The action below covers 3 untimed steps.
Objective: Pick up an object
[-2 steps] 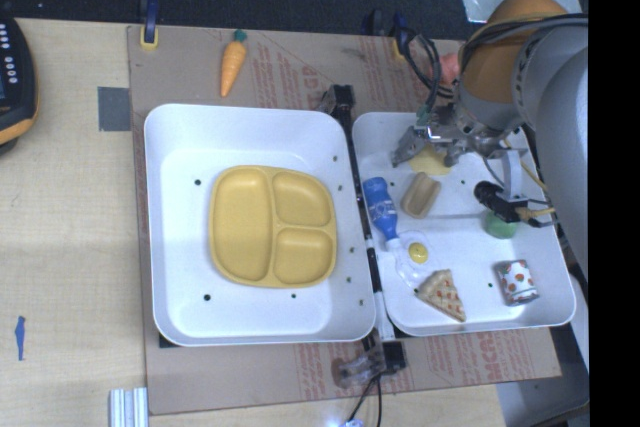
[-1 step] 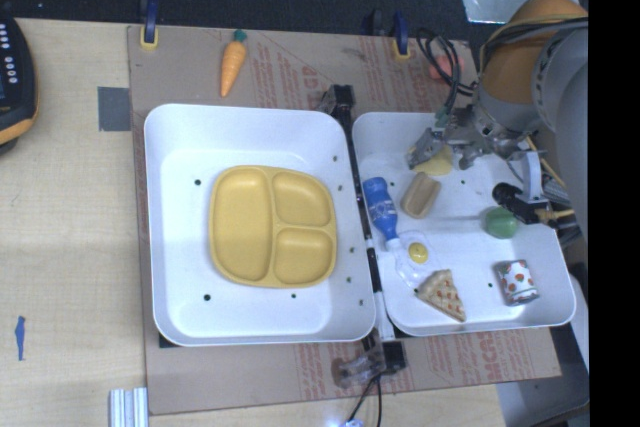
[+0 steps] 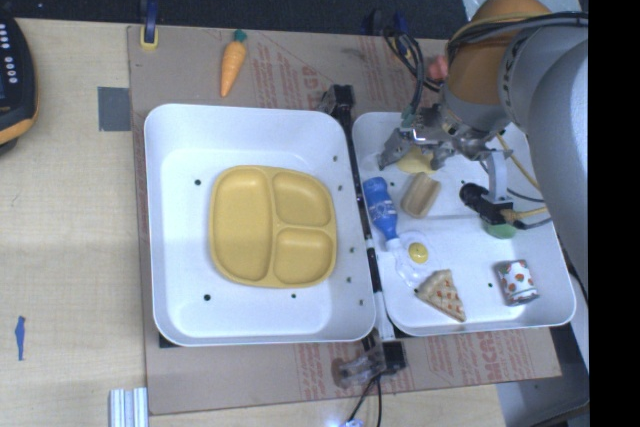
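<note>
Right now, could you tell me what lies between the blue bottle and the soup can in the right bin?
In the camera view, between the blue bottle and the soup can lie a fried egg and a pizza slice.

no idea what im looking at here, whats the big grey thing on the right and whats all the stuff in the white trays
The big grey thing with the orange band is a robot arm, reaching in from the right. One fixed camera looks down on the bench at a slant. The arm's gripper is low over the back of the right white bin; nothing can be seen held in it.

The left white bin holds a yellow plastic divided plate. The right bin holds a blue plastic bottle, a tan bread-like roll, a toy fried egg, a toy pizza slice and a small red and white can. An orange toy carrot lies on the bench behind the bins.
</note>
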{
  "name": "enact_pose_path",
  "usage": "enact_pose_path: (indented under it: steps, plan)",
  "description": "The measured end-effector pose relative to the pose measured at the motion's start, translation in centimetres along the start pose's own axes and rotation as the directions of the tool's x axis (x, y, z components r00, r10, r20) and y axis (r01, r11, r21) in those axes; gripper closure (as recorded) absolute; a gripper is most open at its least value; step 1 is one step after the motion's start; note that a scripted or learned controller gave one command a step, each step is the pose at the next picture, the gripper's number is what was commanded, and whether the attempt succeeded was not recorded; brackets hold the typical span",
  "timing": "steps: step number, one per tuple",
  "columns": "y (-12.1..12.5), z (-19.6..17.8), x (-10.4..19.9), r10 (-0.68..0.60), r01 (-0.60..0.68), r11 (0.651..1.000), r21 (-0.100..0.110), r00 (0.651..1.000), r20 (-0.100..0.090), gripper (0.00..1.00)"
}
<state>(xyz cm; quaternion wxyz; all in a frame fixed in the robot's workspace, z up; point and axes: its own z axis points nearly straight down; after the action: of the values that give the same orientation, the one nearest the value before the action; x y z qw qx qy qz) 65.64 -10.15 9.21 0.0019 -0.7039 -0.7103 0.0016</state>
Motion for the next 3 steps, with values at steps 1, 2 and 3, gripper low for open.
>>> enact_pose_path:
  steps: [1,2,3]
  plan:
    - [0.0,0.0,-2.1,0.007,-0.007,1.000,-0.004,1.000,0.002,0.00]
    - [-0.1,-0.1,-6.5,0.009,-0.009,1.000,-0.004,1.000,0.003,0.00]
    - [-10.6,0.1,-0.4,0.008,-0.008,1.000,0.002,1.000,0.003,0.00]
